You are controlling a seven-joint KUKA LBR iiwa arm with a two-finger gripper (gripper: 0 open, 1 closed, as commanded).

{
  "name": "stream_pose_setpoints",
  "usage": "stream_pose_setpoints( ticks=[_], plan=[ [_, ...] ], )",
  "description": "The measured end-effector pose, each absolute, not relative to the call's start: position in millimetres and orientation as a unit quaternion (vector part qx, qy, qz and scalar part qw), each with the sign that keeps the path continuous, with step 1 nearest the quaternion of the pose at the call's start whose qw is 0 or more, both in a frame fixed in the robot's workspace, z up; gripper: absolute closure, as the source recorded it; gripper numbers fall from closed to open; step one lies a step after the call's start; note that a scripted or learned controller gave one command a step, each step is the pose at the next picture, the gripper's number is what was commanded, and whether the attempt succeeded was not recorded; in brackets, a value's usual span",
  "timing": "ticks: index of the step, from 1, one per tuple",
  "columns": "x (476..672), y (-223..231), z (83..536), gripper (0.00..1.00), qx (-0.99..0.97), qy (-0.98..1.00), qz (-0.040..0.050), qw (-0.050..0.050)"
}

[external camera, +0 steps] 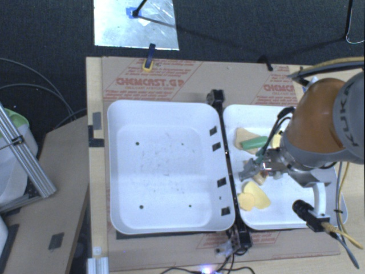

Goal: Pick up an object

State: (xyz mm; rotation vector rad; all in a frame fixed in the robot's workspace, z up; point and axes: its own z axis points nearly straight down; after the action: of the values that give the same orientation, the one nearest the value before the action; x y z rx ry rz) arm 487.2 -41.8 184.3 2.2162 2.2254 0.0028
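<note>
- The left bin lay bare beside the black divider.
- Right of the divider, in the right bin, a pale yellow object lay near the front wall.
- A green object rested on a tan piece farther back.
- The gripper hung between those items, over a small tan object; whether its fingers stood apart or together could not be told.
- The arm hid much of the right bin.
</note>
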Motion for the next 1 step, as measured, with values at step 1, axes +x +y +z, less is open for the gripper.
stream_pose_setpoints(
  ticks=[1],
  plan=[
    [488.7,-14.1,262.5,0.00,0.704,0.710,0.0043,0.003]
  ],
)
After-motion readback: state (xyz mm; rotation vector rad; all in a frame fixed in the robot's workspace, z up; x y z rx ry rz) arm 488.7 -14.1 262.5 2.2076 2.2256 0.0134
